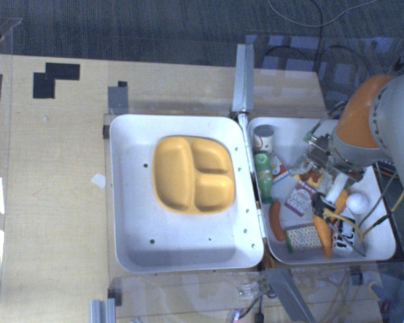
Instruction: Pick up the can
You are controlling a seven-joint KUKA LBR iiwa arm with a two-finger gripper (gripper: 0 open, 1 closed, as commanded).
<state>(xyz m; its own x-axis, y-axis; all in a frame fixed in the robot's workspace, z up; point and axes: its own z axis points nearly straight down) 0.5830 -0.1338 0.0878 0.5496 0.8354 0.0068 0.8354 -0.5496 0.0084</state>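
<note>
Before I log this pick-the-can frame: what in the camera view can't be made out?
- Gripper: fingers lost against clutter in the right bin.
- Can: label too small to read.
- Items beneath the arm: covered by it.
- Small packets: too blurred to identify.

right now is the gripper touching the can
Apart. The camera view shows the can upright in the right bin's far left corner, with bare white floor between it and the gripper farther right.

can [263, 140] upright, right bin's far-left corner
</note>
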